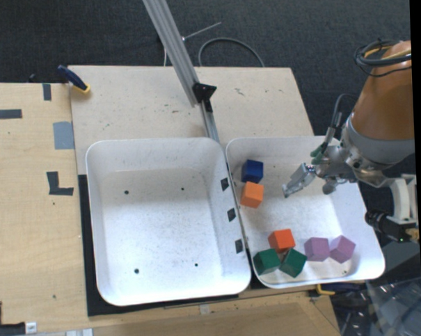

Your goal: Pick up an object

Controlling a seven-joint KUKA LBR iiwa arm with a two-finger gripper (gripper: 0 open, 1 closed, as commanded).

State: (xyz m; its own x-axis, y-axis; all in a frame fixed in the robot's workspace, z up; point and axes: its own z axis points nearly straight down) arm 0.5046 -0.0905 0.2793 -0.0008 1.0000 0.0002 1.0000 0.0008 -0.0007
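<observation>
The right bin (357,213) holds several small blocks. A blue cube (252,170) sits near its far left corner, with an orange cube (252,194) just in front of it. Toward the near edge lie a red-orange cube (282,239), two green cubes (267,260) (293,262) and two purple cubes (316,248) (342,248). My gripper (295,182) hangs above the middle of the right bin, to the right of the orange cube, pointing left and down. Nothing shows between its fingers.
The left bin (100,203) stands beside the right one. A slanted metal pole (181,57) with a black clamp crosses the bench behind the bins. A blue and yellow item (74,79) lies at the bench's far left.
</observation>
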